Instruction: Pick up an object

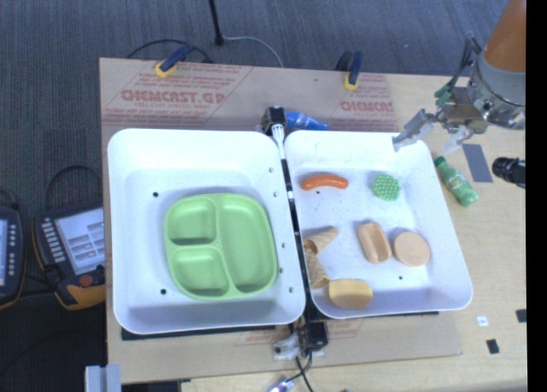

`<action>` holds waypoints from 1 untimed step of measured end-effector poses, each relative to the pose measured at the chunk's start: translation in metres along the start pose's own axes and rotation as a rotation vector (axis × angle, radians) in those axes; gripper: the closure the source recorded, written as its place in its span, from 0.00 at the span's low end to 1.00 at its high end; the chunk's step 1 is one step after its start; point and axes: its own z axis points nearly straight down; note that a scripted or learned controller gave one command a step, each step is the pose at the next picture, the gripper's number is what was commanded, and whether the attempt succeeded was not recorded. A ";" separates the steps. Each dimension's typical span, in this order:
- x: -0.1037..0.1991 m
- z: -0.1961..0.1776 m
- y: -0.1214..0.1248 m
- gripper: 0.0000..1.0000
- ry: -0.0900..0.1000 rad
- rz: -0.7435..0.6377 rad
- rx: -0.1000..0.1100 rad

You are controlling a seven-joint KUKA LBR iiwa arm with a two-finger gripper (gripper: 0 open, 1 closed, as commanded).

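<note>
The right bin [432, 211] holds several play-food pieces: an orange sausage [325, 182], a green bumpy ball [386, 186], a tan bun [373, 242], a round peach disc [411, 248], a yellow wedge [349, 293] and two waffle-cone pieces [318, 241]. My gripper [435, 130] hangs above that bin's far right corner, beyond the green ball. Its fingers are spread open with nothing between them. One grey fingertip [408, 132] points left over the bin's rim.
The left bin [137, 168] holds a green divided plate [220, 243]. A green bottle [455, 180] lies on the bench just right of the right bin. A blue object [301, 119] lies behind the bins, near two clamps [350, 72].
</note>
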 end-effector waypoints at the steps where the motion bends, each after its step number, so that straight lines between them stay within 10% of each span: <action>1: 0.041 0.115 0.049 0.00 0.001 -0.023 0.004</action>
